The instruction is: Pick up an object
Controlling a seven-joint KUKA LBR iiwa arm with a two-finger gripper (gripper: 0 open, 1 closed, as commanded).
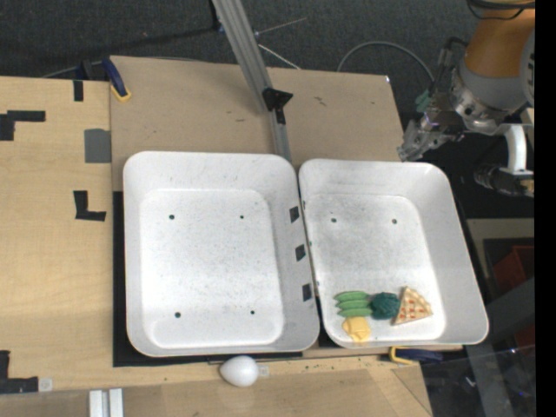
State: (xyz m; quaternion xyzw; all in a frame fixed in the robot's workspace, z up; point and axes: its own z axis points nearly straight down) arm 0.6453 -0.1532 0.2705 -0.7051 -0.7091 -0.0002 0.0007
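White plastic, speckled and shallow, makes up both bins sitting side by side on the tan surface (200,94), the left bin (208,168) and the right bin (434,189) touching along their inner edges. Down in the near corner of the right bin lies a small huddle of toys: a green ribbed piece (352,301), a dark teal lump (383,303) just beside it, a yellow bit (356,327) tucked beneath the green one, and a pizza slice (412,306) leaning against the teal lump on its right. The four of them are touching or nearly so. An egg-like white object (239,371) rests outside the bins on the surface, just past the front lip of the left one. A grey metal pole (252,55) slants down from the top and ends near the seam between the bins. The arm (499,46), orange above grey, hangs off beyond the far right corner of the right bin, and its claw (420,139) sits over the dark floor just outside that corner, well apart from the toys; it is small and dim from here, so I cannot tell whether it is apart or together
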